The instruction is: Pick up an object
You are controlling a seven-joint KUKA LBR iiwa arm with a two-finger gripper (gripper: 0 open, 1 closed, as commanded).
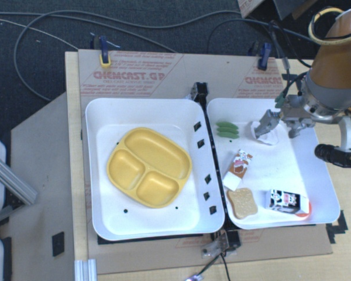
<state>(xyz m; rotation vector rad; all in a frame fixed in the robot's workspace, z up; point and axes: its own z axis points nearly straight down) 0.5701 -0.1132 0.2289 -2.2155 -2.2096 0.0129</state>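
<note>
Over the right bin (pixel 316 174), far corner: gripper (pixel 279 123) low, nothing lifted yet.
Can't tell if jaws are apart or shut. I see green item (pixel 227 129), snack pkt (pixel 240 164), toast (pixel 243 202), carton (pixel 288 201) all lying in bin; yellow tray (pixel 148 166) in left bin. Grasp + lift remain.

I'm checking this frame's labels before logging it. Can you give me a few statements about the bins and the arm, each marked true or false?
1. The yellow divided plate lies in the left bin. True.
2. The toast slice sits on the yellow plate. False: it lies in the right bin, near its front edge.
3. The green item is in the right bin. True.
4. The gripper hangs over the left bin. False: it is over the right bin's far side.
5. The plate has three compartments. True.
</note>
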